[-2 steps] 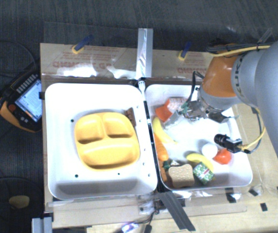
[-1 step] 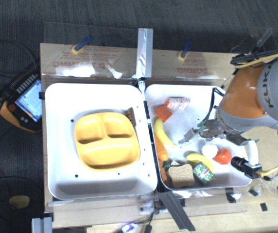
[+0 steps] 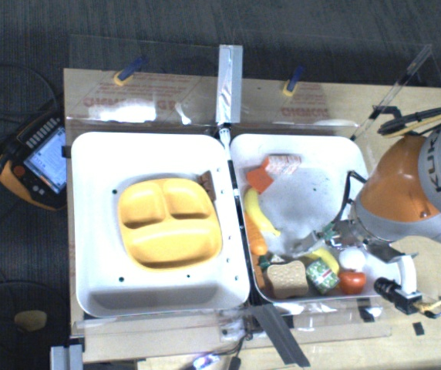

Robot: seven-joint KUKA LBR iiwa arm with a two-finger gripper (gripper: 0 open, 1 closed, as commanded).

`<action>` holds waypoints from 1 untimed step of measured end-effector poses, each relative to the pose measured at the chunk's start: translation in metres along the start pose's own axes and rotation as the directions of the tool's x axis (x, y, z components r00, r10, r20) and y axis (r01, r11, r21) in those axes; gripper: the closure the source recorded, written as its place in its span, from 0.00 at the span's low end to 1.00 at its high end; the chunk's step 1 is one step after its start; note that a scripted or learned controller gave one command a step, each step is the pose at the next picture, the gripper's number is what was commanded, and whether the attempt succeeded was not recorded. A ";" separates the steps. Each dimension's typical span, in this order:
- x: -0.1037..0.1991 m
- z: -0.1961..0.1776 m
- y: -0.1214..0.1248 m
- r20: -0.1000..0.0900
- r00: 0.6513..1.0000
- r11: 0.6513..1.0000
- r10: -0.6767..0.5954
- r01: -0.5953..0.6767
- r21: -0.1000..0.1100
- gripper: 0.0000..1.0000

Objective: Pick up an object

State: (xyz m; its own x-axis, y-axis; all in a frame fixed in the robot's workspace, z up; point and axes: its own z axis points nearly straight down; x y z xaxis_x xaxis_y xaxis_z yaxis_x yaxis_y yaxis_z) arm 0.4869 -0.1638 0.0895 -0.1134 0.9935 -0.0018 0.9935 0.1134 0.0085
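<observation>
While the arm reaches in from the right: it hangs low over the right bin's lower right corner.
Gripper (image 3: 336,245): among the food pile, state cannot be told.
Right bin (image 3: 324,149): banana (image 3: 257,213), bread slice (image 3: 287,277), tomato (image 3: 352,281), white egg (image 3: 351,260).
Left bin (image 3: 97,206): yellow divided tray (image 3: 170,220), centre.

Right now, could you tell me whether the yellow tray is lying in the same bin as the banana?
No, the yellow tray lies in the left bin, while the banana lies in the right bin.
</observation>
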 end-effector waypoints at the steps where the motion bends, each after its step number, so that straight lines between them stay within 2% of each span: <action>1: -0.001 -0.010 0.001 0.001 1.000 1.000 0.001 -0.001 -0.003 1.00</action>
State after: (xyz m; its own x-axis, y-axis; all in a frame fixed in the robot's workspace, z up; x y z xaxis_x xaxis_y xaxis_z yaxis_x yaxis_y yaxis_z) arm 0.4882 -0.1643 0.0993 -0.1126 0.9936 -0.0031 0.9936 0.1127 0.0116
